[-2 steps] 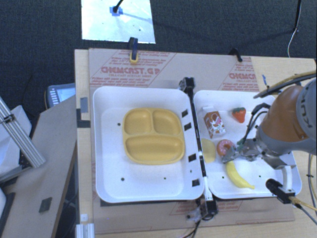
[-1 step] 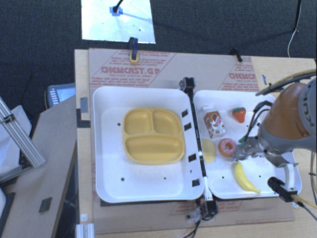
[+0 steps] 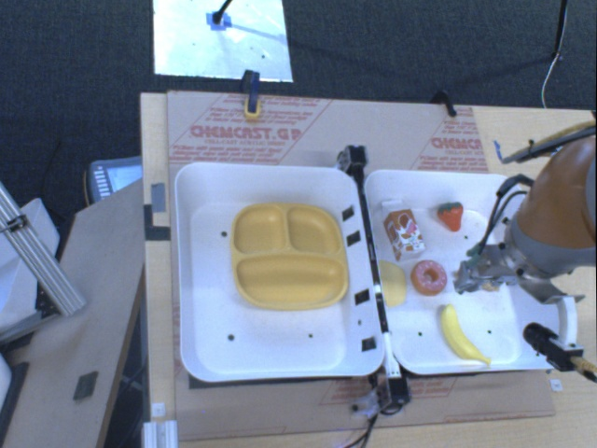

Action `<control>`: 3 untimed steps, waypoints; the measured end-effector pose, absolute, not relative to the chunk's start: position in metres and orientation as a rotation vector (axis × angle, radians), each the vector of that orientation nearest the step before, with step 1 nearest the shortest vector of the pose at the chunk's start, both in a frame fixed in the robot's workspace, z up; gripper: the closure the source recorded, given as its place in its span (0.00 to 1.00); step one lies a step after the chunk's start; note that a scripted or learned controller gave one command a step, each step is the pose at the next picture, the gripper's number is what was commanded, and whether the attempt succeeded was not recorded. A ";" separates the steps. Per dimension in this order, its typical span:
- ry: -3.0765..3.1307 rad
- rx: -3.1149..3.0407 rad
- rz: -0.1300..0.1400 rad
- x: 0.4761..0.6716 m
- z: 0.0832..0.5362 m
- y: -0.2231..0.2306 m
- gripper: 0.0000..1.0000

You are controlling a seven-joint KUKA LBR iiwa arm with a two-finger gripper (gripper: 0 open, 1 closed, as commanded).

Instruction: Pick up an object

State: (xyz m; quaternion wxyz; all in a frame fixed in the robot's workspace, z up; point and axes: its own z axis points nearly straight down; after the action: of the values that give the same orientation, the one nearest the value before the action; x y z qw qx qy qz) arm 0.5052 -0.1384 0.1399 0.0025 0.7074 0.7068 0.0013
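Two shallow white bins sit side by side on the bench, and their contents are split in a way that explains where the arm is working. The left bin carries a single yellow divided plate lying flat near its middle, too broad and low for a two-finger grasp. The right bin carries the small graspable pieces, so the arm reaches in over that bin's right edge.

Along the right bin's far edge lie a small carton with a printed picture and, toward the far right corner, a strawberry. A pink frosted doughnut rests near the bin's middle, with a pale yellow piece against the left wall beside it; what that piece is cannot be told. A banana lies near the front edge, angled toward the front right corner.

The gripper hangs just beside the doughnut on its right, and above the banana's upper end. Its dark tip is too small and blurred to tell whether it is spread or closed, and nothing can be seen caught in it. Judging by position, the doughnut is the likeliest target, with the banana second.
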 end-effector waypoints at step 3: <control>2.231 2.211 0.004 0.519 0.244 -0.085 1.00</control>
State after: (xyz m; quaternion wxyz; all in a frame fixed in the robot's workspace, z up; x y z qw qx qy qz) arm 0.5191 -0.0848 0.2441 0.0001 0.7040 0.7102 0.0013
